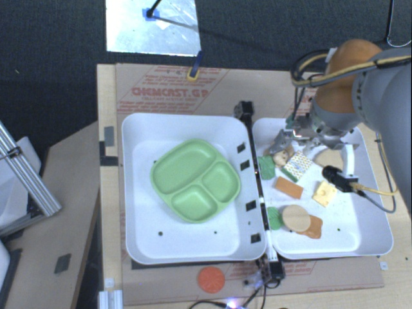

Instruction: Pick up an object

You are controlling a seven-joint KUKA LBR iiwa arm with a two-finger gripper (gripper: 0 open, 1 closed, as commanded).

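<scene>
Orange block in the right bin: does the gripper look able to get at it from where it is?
Probably yes. The orange block lies flat and uncovered, just below the gripper; only the patterned piece sits close beside it.

Toy food pieces lie scattered in the right bin [370, 234]: a round tan disc [297, 218] near its front edge, an orange block [288, 187], a yellow wedge [325, 193] and a checkered piece [298, 167] toward its middle.
</scene>
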